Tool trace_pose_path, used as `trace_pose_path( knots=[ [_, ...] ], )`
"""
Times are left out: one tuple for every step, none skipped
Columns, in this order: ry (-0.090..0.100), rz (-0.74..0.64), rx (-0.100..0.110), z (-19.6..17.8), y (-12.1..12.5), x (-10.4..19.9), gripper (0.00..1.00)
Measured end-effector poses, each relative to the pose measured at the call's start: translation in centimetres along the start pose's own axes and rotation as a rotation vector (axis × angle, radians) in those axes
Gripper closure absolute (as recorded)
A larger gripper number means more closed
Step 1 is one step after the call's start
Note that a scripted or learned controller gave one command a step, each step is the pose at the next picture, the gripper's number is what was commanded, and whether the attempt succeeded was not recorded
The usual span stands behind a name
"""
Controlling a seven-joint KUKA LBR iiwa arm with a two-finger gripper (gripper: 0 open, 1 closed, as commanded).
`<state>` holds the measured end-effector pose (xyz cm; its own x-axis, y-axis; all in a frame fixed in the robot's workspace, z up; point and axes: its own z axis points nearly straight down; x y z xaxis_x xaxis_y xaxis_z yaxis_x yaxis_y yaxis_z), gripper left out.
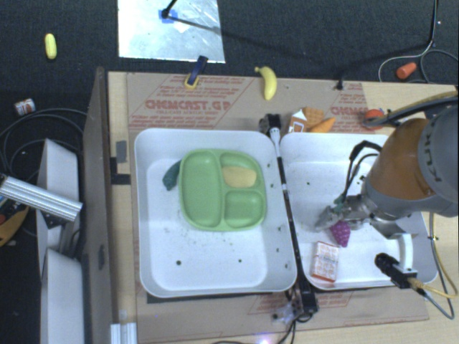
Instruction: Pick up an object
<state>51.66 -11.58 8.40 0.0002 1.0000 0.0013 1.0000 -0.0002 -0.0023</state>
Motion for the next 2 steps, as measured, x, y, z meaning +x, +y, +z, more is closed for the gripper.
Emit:
trace_pose_path(
  knots=[
    [0.000, -0.001, -0.005, -1.1, 0.3, 0.0, 1.00],
    [0.000, -0.010, -0.011, -10.5, 0.2, 6.4, 1.00]
  ],
)
